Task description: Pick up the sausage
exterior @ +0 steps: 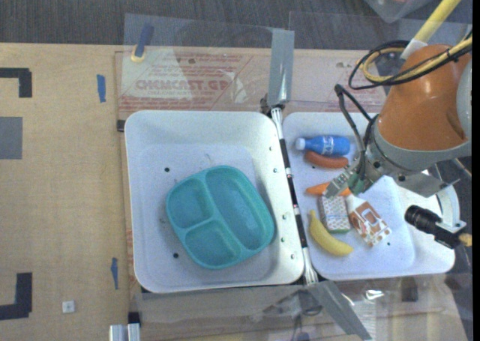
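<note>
We see the sausage (327, 159) lying in the right bin (427, 257), near the bin's far edge. A blue bottle (325, 144) lies just behind the sausage, touching it or nearly so. Nearer to us than the sausage sits a small orange carrot (316, 189). Past the carrot lie a grey cracker-like block (332, 213), a yellow banana (327, 236) and a little red and white carton (369, 223); we cannot read the writing on it. The claw (346, 184) hangs just right of the carrot, below the sausage, and we cannot tell how wide it is. The left bin (150, 137) holds a teal plate (219, 216) with three parts.
</note>
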You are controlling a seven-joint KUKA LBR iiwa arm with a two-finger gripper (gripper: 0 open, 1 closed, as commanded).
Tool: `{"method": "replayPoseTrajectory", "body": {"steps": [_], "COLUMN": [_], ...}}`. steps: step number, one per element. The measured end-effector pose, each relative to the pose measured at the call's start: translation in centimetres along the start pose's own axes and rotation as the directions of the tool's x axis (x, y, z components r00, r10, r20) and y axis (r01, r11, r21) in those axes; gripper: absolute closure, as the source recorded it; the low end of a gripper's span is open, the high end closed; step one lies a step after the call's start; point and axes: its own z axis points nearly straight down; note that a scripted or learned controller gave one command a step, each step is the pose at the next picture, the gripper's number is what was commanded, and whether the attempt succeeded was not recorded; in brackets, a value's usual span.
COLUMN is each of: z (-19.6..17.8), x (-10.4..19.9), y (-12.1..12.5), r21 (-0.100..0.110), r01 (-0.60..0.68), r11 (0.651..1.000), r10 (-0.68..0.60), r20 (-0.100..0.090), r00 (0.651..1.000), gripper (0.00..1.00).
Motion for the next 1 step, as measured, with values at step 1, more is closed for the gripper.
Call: {"method": "replayPoseTrajectory", "body": {"steps": [1], "z": [3.40], "x": [-3.67], "y": [7.16], "r21": [0.011], "r01": [-0.201], "r11": [0.980], "r10": [0.201], "r20": [-0.003], "r00": [0.980], "gripper": [1.00]}}
